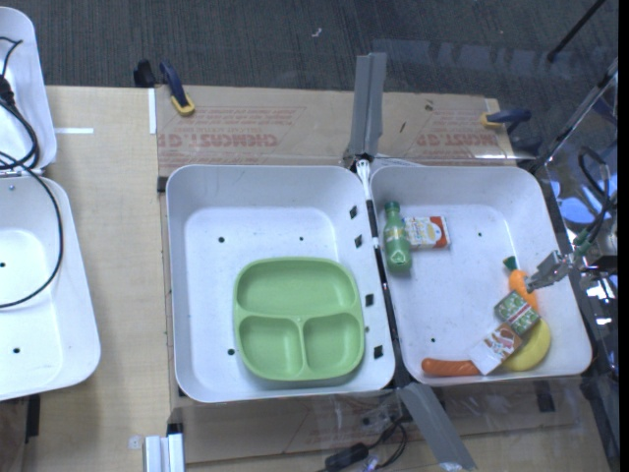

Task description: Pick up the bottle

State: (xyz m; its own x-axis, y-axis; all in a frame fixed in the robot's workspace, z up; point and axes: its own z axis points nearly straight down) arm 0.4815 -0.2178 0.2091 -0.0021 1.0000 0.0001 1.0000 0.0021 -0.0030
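Observation:
The bottle (395,236) is green with a green cap and lies lengthwise against the left wall of the right bin (462,180), its cap pointing to the far side. Touching its right side is a small white and orange carton (427,232). My gripper (546,271) is a thin metallic shape at the right bin's right wall, well to the right of the bottle, beside the top of an orange carrot (520,285). Nothing is seen between its tips.
The left bin (197,264) holds a green divided plate (298,318). In the right bin's near right corner lie a banana (531,350), a green carton (514,310), a white packet (494,348) and a red sausage-like piece (448,367). A grey divider post (369,106) stands behind the bins.

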